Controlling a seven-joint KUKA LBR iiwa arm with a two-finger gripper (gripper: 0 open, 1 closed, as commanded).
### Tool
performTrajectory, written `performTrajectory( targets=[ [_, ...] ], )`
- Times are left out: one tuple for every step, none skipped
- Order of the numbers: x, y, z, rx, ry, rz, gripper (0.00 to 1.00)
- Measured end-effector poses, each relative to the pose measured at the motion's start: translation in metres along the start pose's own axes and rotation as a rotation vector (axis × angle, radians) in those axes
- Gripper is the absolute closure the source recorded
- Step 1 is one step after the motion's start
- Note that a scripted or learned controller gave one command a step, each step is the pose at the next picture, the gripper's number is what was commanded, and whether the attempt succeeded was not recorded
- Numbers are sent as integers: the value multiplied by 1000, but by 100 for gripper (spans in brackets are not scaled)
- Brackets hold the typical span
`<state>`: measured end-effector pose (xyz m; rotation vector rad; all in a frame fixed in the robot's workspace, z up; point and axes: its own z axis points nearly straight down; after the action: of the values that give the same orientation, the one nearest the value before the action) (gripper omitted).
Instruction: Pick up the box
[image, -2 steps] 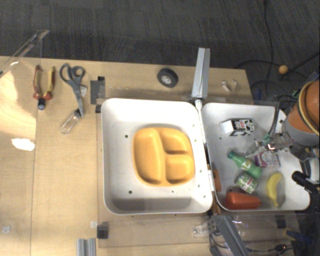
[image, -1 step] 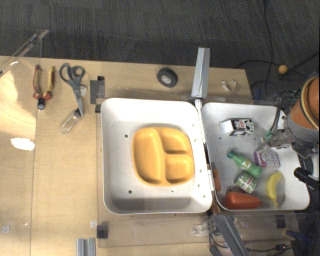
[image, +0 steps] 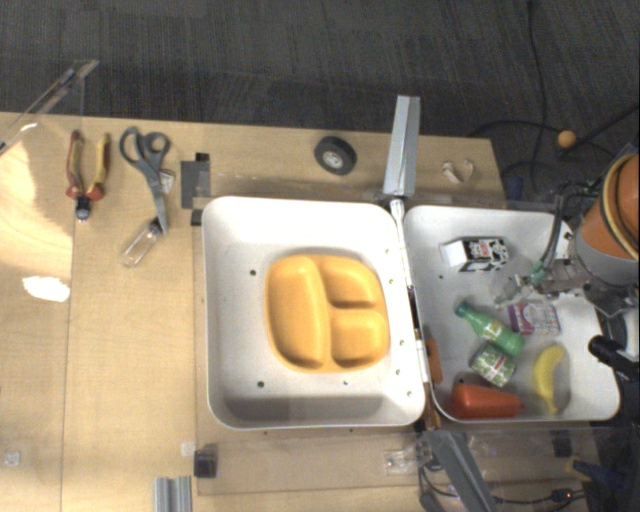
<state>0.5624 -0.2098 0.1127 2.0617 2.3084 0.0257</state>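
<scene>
From above, the box (image: 474, 252) lies flat in the right bin (image: 440, 225), near its upper left corner, long axis running left to right with a slight tilt. It is white with dark printing too small to read. The arm (image: 615, 215) stands at the right edge; its jaws' state cannot be told.

One fixed camera above the table (image: 120, 330), looking down at a slant, far enough to take in both white bins (image: 230, 300); floor along the top.
</scene>
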Motion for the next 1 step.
performTrajectory(
  targets=[
    [2,-5,12,6,5,33,0]
  ],
)
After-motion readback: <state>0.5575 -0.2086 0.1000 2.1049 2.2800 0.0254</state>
